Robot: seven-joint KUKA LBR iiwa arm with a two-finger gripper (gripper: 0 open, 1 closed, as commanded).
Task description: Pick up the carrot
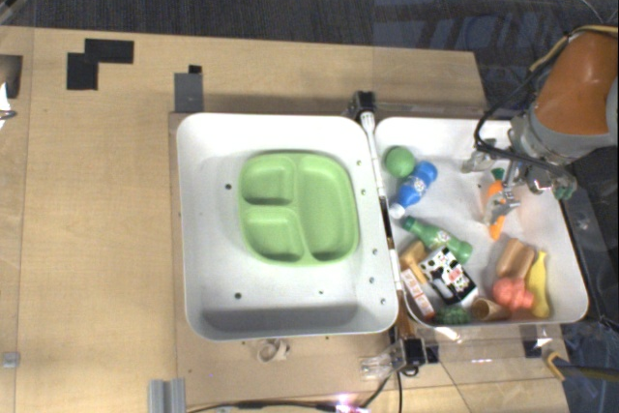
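Tray (295, 208) in left bin (208, 305). Right bin (571, 300) holds clutter: ball (397, 160) at back-left, bottle (437, 237) mid, banana (537, 282) front-right. Carrot (500, 205) right-centre (gripper (511, 184) directly over it).

One fixed camera looks down at a slant on the bench (97, 237) and both white bins (193, 208), from well above.

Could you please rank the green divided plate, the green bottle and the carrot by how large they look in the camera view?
1. green divided plate, by far the largest.
2. green bottle.
3. carrot, partly hidden under the claw, so its rank below the bottle is unsure.
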